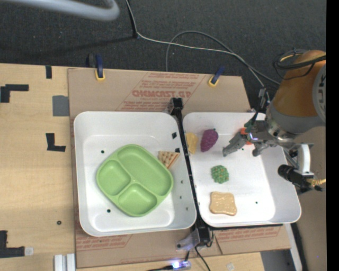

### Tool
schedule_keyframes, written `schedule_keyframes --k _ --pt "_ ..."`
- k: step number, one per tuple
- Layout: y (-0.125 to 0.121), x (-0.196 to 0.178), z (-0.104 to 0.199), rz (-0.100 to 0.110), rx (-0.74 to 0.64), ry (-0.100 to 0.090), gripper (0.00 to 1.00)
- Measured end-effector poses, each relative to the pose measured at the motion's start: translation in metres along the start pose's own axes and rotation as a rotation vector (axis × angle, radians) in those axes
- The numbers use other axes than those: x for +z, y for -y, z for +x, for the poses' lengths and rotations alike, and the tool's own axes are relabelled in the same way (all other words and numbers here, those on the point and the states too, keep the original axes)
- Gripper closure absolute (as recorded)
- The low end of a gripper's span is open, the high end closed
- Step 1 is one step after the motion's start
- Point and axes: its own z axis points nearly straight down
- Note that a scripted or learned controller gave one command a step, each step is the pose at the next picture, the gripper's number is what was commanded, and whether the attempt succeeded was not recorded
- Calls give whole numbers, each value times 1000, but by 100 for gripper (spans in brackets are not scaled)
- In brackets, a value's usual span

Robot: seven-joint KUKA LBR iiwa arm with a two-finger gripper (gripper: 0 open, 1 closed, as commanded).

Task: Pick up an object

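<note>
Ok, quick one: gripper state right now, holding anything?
Gripper: open, holding nothing, over the right bin beside the purple grapes.

Grey arm (296, 114), orange band, metallic claw (241, 146)

The arm (302, 98) is cut off by the right edge, so its upper part is not seen. The hand (244, 143) is small and dark against the bin, and the state of its fingers cannot be told. A blurred grey shape (79, 7) is cut by the top edge. The waffle piece (168, 158) is partly hidden by the rim of the green plate (134, 180). The yellow item (190, 142) beside the divider is too small to be identified. The worktop (32, 174) is cut off at the left and bottom edges.
</note>
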Motion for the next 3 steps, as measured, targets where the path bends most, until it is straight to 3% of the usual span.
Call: schedule_keyframes --k 2,3 --pt "4 88 0 1 0 0 0" --pt "3 75 1 -2 -2 -1 100"
